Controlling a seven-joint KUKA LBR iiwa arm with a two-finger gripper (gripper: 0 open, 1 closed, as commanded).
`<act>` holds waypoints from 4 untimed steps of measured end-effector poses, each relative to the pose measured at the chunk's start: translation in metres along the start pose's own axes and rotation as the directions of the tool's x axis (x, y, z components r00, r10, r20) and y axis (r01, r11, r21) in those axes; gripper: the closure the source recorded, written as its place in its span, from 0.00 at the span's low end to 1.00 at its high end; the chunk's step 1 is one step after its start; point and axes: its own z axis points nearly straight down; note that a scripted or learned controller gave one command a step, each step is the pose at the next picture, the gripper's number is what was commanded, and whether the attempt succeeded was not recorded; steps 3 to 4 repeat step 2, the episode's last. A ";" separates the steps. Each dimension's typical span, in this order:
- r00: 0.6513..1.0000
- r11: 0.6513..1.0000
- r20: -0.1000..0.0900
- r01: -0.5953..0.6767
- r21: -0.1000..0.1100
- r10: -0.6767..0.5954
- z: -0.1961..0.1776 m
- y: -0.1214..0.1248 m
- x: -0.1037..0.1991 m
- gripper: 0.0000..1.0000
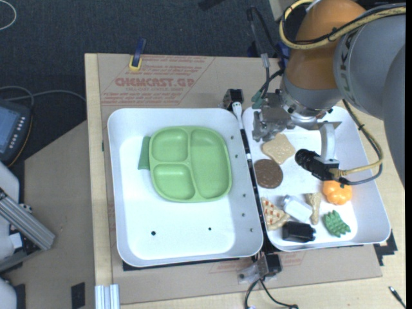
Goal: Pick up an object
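On the cardboard-topped bench (167,79), two white bins (129,192) sit touching.

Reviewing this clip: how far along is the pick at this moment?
Done: the gripper has reached the right bin, sitting low beside the toast slice. In hand: nothing visibly lifted; whether it grips anything is unclear. Left: securing and raising an object. The green tray lies in the left bin.

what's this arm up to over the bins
A grey robot arm with an orange band reaches in over the right white bin, its hand low at the bin's far left corner, next to a tan toast-shaped piece. Nothing is visibly held. That bin also holds a round brown disc, a small orange pumpkin-like toy and other small items. The left white bin holds a green divided plate.
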 end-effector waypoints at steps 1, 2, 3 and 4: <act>1.000 1.000 0.002 -0.004 0.000 0.004 0.007 0.010 0.006 1.00; 1.000 1.000 0.002 -0.005 0.000 0.005 0.007 0.011 0.008 1.00; 1.000 1.000 0.002 -0.005 0.000 0.005 0.007 0.011 0.008 1.00; 1.000 1.000 0.002 -0.005 0.000 0.005 0.007 0.011 0.008 1.00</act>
